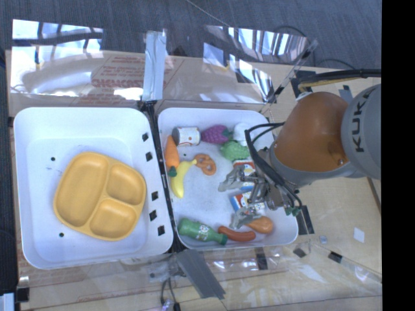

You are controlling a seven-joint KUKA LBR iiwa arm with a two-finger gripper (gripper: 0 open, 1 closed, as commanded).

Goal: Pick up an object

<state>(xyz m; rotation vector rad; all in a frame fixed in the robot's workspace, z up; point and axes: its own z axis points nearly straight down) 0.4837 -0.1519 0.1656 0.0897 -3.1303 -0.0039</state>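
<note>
The arm's orange band (310, 135) sits highest, toward the lens, at 3 o'clock of the right bin (194, 235). Below it the gripper (238, 203) spreads its fingers (228, 183) open, gripping nothing, over a small red, white and blue packet (241, 201). At the bin's 6 o'clock a green bottle (201, 231) lies flat, its long axis running 10 to 4 o'clock, beside a sausage (237, 234). A banana (179, 179) lies at 9 o'clock. The left bin (39, 135) holds a yellow tray (98, 195).

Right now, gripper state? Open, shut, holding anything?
Gripper: low in the right bin among the toys; open or shut cannot be told, and no object is visibly held.
</note>
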